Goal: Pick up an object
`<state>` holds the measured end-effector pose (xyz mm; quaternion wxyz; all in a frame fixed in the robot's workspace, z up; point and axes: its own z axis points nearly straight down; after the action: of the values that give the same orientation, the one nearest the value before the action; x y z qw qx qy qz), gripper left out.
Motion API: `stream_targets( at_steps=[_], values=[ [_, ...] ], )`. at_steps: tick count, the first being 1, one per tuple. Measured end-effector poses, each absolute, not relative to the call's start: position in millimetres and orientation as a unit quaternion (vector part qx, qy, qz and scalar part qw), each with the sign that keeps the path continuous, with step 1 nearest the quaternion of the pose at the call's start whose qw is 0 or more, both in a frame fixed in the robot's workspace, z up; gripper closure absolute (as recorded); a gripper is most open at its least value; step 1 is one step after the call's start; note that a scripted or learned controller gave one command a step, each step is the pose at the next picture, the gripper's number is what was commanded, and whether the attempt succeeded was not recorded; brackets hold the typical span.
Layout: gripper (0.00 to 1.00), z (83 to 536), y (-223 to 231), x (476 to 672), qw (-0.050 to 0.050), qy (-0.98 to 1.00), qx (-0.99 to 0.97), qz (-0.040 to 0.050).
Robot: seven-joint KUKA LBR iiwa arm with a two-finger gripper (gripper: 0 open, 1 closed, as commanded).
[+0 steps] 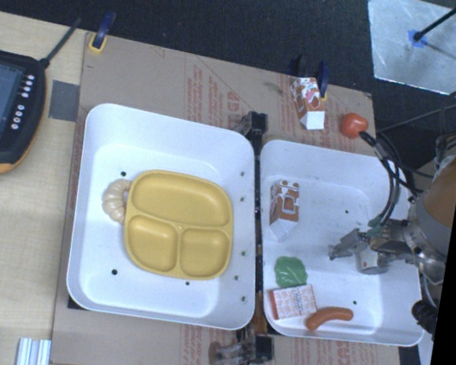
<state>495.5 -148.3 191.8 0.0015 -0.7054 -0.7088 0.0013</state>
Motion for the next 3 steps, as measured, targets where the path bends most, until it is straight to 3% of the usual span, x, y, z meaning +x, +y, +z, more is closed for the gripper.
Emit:
stream_targets(
  at_steps=[1, 2, 3],
  values=[
    [0.00, 110.5, -212.3, 556.0, 0.002, -0.709, -0.706, 0.0023],
    [1.00, 121.7, -213.1, 556.9, 0.001, -0.710, -0.704, 0.0024],
    [1.00, 158.3, -137.8, 534.4, 0.002, -0.710, -0.704, 0.0014]
  ],
)
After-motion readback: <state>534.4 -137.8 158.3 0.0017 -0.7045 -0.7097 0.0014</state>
